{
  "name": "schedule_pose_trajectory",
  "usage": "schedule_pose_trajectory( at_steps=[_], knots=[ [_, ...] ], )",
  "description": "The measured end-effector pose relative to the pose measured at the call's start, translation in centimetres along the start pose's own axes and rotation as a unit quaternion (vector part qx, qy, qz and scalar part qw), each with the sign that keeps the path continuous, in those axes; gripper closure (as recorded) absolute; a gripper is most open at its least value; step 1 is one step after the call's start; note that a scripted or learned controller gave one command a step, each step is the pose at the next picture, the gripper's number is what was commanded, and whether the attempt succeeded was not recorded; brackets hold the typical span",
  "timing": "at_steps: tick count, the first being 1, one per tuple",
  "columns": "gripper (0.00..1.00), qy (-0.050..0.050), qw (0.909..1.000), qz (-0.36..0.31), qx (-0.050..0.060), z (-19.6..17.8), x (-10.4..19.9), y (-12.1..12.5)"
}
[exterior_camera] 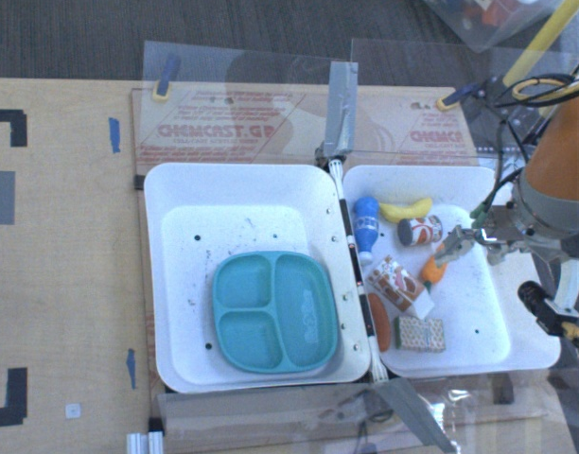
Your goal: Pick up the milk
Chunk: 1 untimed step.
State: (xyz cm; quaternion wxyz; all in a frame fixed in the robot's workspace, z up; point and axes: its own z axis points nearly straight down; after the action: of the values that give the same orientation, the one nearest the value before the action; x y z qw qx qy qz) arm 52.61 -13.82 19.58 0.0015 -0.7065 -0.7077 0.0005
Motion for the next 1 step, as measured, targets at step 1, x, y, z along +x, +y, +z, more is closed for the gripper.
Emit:
schedule_pose_trajectory(
  at_steps=[1],
  knots=[
    [0.0,-0.002,0.9942,-0.107,-0.005,10.74,3.67,6.93]
  ],
)
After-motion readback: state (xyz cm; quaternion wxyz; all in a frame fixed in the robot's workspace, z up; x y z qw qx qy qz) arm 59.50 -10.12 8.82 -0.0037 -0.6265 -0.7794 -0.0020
